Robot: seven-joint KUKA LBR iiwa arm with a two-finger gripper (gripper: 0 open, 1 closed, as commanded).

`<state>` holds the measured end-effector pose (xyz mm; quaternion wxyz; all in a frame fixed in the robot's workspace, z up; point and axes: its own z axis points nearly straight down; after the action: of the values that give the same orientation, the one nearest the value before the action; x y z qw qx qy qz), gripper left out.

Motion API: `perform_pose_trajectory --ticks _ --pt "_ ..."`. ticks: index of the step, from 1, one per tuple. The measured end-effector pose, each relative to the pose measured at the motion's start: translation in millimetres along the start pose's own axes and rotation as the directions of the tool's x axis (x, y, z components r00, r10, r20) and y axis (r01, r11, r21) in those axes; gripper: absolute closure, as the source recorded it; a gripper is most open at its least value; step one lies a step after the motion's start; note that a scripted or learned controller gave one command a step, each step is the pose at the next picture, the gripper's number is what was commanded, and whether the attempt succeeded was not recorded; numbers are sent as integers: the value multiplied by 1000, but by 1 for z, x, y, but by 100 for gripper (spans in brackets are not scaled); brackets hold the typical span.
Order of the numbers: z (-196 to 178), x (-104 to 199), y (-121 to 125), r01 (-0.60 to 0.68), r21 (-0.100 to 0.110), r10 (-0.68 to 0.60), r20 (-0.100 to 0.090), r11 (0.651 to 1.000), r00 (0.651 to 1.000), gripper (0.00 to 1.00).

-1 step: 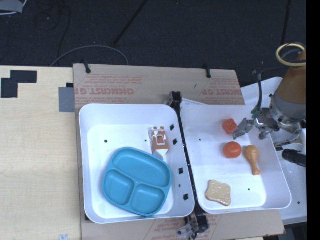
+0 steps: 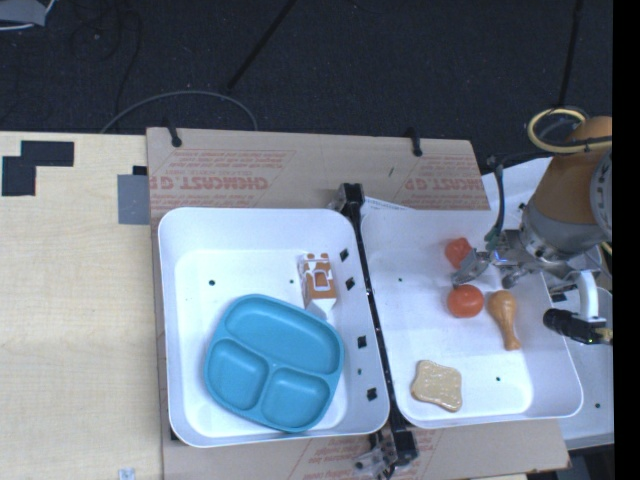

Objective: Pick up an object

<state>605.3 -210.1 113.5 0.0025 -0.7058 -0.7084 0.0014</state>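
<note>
The tool (image 2: 487,265), grip state unclear, crowds two tomatoes (image 2: 465,300) near the tabletop's right edge; either may roll aside.

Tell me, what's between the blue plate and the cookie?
In the camera view, the black divider where both bins meet runs between the blue plate and the cookie.

Two white bins sit side by side on the bench (image 2: 70,298). The left bin (image 2: 185,230) holds a blue plate (image 2: 273,362) with three parts and a small orange and white toy (image 2: 318,277) just above it. The right bin (image 2: 410,248) holds two tomatoes, one (image 2: 457,251) above the other (image 2: 465,301), a drumstick (image 2: 504,317) and a cookie (image 2: 438,384). The arm (image 2: 568,193) comes in from the right. Its claw (image 2: 487,261) is low between the two tomatoes.
</note>
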Motion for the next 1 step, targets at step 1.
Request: perform_pose_trajectory --ticks 1 --pt "27 1 0 0 -1 0 0 1000 1000 0"
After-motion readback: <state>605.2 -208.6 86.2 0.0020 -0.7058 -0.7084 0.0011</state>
